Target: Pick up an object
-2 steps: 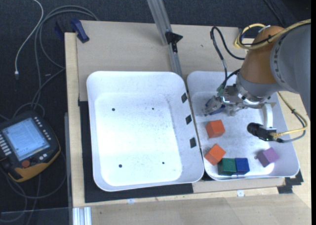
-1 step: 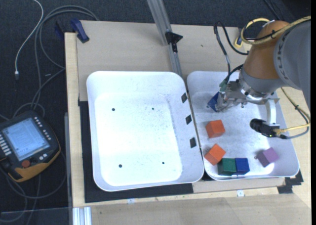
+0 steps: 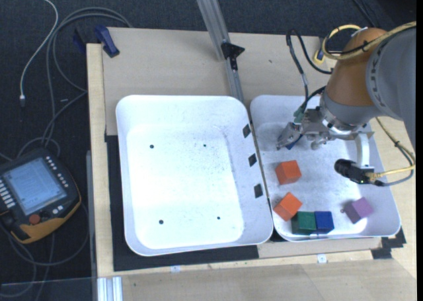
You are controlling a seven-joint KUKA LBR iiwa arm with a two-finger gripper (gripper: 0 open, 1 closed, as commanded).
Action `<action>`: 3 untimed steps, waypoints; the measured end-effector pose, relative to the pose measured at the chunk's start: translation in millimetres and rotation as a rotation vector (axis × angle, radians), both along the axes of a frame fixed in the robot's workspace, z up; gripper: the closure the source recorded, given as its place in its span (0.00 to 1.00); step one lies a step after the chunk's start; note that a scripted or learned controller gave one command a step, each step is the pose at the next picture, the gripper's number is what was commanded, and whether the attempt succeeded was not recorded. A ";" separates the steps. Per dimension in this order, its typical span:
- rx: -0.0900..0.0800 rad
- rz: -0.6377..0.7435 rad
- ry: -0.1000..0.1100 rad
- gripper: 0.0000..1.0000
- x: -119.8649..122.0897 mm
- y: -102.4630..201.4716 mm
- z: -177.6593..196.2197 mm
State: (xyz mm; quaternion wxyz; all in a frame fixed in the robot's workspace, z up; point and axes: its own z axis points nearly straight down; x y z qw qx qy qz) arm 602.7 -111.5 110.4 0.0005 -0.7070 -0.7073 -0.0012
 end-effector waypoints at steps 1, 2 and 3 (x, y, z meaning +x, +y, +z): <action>0.001 0.000 0.008 0.00 -44.8 31.4 -11.6; 0.000 0.000 0.000 1.00 -41.9 30.1 -0.1; 0.002 0.008 -0.004 1.00 -97.7 118.2 93.4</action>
